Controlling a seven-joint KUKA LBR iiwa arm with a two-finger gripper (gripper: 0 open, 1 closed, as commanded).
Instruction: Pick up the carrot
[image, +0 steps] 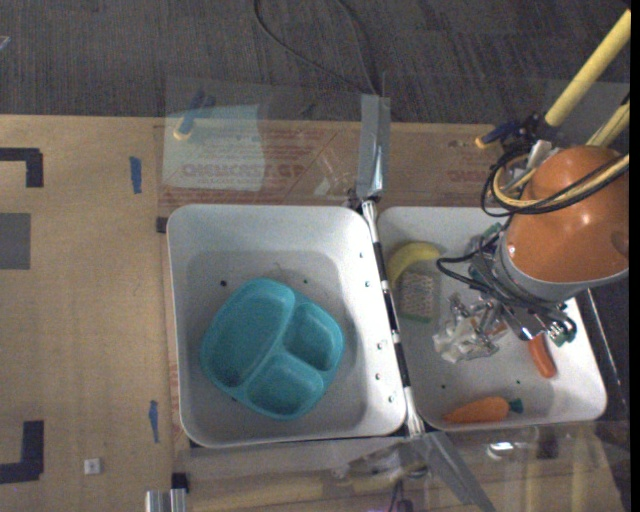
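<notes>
Lying flat: orange carrot (478, 409), green tip right | gripper (468, 335) jaws unreadable

1 fixed overhead camera, slanted down over 2 white bins (190, 330)

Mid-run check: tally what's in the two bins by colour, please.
Teal: 1, the divided plate in the left bin.
Orange: 2, the carrot and a smaller orange piece, both in the right bin.
Yellow-green: 1, the sponge in the right bin.
Total: 4. The gripper hangs over the right bin.
</notes>
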